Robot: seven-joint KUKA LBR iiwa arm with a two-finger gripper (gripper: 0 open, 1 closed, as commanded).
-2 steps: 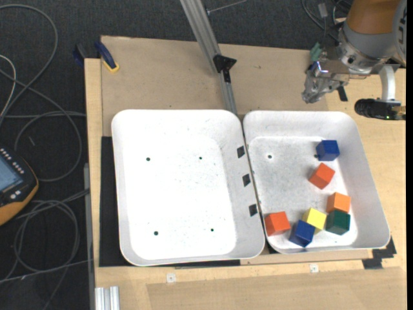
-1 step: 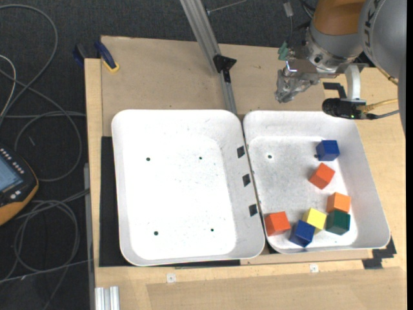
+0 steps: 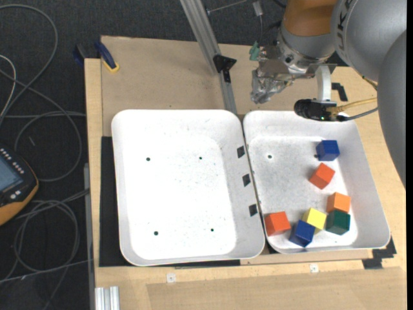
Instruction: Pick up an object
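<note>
We count seven cubes in the right bin [image 3: 364,173]: blue cube [image 3: 328,149] nearest the pincer [image 3: 264,90], others clustered at the bin's near edge. Pincer hangs beyond the bin's far rim, blurred; grip unreadable.

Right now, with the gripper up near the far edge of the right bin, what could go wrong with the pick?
1. The yellow block, a blue block and the green block sit packed together in the near corner, so the gripper may snag a neighbour.
2. That cluster hugs the right bin rim, so the gripper might hit it.
3. The gripper hangs over the far rim, away from every block; a straight descent likely grabs nothing.
</note>
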